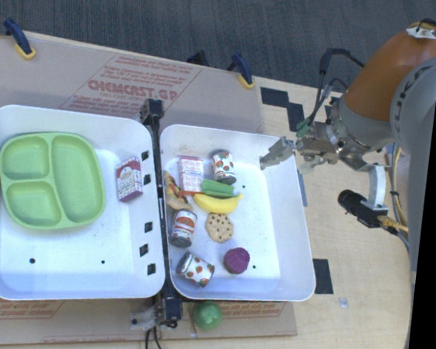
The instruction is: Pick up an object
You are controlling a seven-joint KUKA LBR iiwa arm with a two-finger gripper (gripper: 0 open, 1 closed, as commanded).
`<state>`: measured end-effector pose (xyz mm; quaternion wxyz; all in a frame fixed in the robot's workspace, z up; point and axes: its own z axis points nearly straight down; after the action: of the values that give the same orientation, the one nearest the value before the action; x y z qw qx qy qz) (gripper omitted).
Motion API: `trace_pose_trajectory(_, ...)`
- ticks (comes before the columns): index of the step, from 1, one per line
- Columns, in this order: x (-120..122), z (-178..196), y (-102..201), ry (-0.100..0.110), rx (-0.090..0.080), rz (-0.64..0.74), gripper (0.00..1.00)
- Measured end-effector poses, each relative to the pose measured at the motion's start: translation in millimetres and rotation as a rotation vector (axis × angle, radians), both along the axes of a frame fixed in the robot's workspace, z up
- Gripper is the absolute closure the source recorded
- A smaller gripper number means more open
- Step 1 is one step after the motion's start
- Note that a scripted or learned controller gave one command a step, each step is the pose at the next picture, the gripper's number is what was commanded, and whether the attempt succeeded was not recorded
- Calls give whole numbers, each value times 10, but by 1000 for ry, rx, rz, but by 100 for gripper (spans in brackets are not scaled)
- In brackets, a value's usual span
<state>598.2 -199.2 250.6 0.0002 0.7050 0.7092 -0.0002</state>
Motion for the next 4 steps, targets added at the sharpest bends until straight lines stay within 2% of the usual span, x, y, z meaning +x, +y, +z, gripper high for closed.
trace_pose_trajectory(1,-562,-1311,57,6,2,0,0)
trace_pose_trajectory(2,-1065,-1590,-79,4,1,1,0)
trace_pose_trajectory(3,-1053,-1485,-79,4,0,7,100)
trace_pose_trajectory(4,-1207,-387,275,-1,0,0,100)
